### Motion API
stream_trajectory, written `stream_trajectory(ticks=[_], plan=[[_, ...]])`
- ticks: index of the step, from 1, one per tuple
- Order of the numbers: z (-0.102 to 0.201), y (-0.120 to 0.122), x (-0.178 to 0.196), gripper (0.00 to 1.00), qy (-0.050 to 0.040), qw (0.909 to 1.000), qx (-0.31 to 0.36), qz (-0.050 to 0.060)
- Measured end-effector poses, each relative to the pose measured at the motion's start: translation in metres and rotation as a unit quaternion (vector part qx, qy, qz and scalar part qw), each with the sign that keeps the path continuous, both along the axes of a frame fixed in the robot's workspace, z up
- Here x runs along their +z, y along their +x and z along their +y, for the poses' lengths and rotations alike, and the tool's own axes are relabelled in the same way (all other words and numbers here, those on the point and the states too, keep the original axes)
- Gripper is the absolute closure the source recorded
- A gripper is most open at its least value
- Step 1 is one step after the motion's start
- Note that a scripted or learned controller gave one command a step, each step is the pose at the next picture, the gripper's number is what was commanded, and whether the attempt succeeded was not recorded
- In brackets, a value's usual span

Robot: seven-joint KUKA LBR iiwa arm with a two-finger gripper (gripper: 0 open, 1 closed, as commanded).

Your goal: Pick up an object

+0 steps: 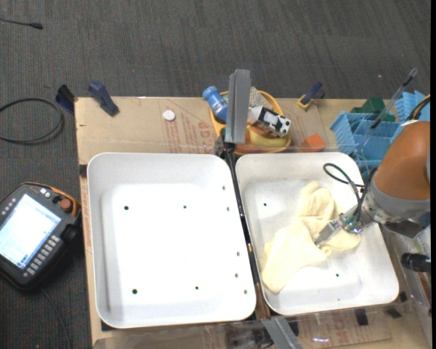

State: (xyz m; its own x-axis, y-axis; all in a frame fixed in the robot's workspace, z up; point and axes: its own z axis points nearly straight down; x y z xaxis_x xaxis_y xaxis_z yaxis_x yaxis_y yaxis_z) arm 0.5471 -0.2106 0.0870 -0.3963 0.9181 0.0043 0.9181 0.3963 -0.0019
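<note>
The pale yellow cloth (301, 242) lies crumpled in the right bin (276, 300), its long axis running diagonally from lower left to upper right, directly beneath the jaws, whose state I cannot tell.

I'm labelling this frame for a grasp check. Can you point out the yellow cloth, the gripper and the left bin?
yellow cloth (294, 249): camera view, on its lower fold.
gripper (325, 235): camera view, at its tip on the cloth.
left bin (167, 249): camera view, on its bare floor.
</note>
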Motion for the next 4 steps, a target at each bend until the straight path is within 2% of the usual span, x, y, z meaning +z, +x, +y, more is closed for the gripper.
stream_trajectory(ticks=[1,2,3,4], plan=[[0.001,-0.001,0.009,1.00,0.0015,1.0000,-0.002,0.002],[0.001,0.023,0.001,1.00,-0.0002,0.9887,0.150,-0.002],[0.000,0.022,0.001,0.00,-0.0003,0.9887,0.150,-0.002],[0.016,0.086,0.001,0.00,-0.0005,0.9903,0.139,-0.002]])
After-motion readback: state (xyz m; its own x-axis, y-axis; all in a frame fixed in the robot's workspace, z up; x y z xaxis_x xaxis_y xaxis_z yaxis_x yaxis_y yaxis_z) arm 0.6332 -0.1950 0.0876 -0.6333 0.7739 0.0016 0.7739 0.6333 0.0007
